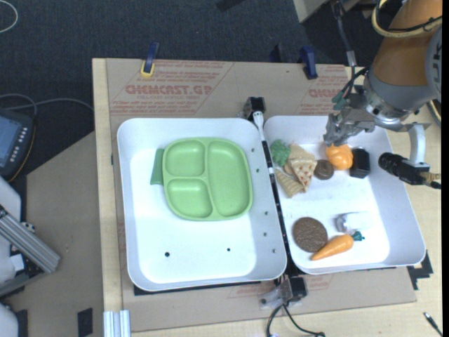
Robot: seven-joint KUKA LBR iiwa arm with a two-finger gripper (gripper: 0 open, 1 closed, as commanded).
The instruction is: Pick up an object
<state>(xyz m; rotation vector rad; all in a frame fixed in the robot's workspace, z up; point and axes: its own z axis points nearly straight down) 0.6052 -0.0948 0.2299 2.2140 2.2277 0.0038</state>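
so the gripper [339, 140] is down in the right bin [401, 209], right on top of a small orange fruit [340, 157] near the bin's back, honestly can't tell how its tips are set. The green divided plate [208, 177] sits in the left bin [140, 209]

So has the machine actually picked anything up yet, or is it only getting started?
Nothing looks lifted yet. The arm has reached into the right bin, and its tool sits directly above a small orange object that looks to be lying on the bin floor. Whether it grips it, I cannot tell. Left to do: close on the object and raise it. The carrot and brown cookie lie untouched.
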